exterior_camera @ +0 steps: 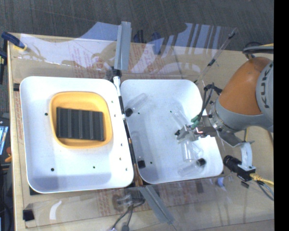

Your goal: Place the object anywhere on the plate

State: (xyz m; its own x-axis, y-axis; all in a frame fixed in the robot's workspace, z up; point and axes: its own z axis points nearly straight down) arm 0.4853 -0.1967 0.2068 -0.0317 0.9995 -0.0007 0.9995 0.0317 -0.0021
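Two white bins sit side by side on the bench (62, 57) as we look down from above. The left bin (33, 143) holds a yellow plate (79, 98) with rounded corners, lying flat toward the bin's far half. A dark ridged panel (81, 123) covers the plate's middle, and we cannot tell whether it belongs to the plate or lies on it.

The grey arm (241, 97), with its orange band, reaches in from the right over the rim of the right bin (154, 88). Its gripper (185, 133) is low over that bin's right half. Glare and clear plastic blur the tip, so we cannot tell whether the gripper is spread, closed or holding anything.

Just nearer the camera than the gripper, a clear object (190, 154) lies on the right bin's floor, well apart from the plate. It is see-through and hard to outline, with a small dark end (201, 162) toward the bin's near right corner. We cannot tell whether it touches the gripper. A second clear piece (138, 101), fainter, lies near the right bin's far left corner, close to the wall between the two bins.
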